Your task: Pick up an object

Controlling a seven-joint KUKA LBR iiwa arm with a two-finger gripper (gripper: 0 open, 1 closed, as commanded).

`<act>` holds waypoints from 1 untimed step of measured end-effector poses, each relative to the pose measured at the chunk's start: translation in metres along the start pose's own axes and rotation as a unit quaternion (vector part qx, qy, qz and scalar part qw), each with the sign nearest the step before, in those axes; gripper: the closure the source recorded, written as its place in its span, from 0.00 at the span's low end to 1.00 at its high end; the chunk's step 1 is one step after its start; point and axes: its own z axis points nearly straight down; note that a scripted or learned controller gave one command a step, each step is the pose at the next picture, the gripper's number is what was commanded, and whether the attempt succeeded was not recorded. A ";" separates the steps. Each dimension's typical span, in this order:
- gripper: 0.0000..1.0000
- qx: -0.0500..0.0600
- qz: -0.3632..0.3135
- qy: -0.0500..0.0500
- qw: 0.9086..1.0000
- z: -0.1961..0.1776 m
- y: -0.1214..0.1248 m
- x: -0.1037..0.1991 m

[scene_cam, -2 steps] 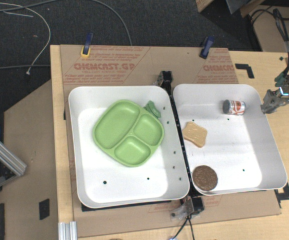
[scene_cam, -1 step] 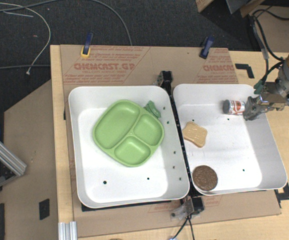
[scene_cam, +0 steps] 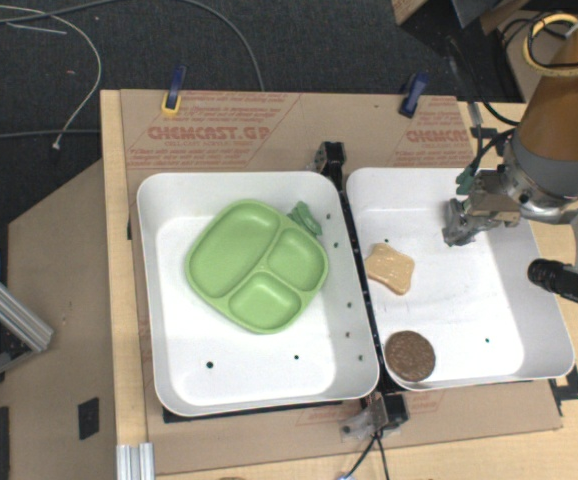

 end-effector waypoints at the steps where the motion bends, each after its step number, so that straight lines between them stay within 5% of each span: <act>1: 1.00 0.000 0.001 0.000 1.000 0.015 -0.002 0.047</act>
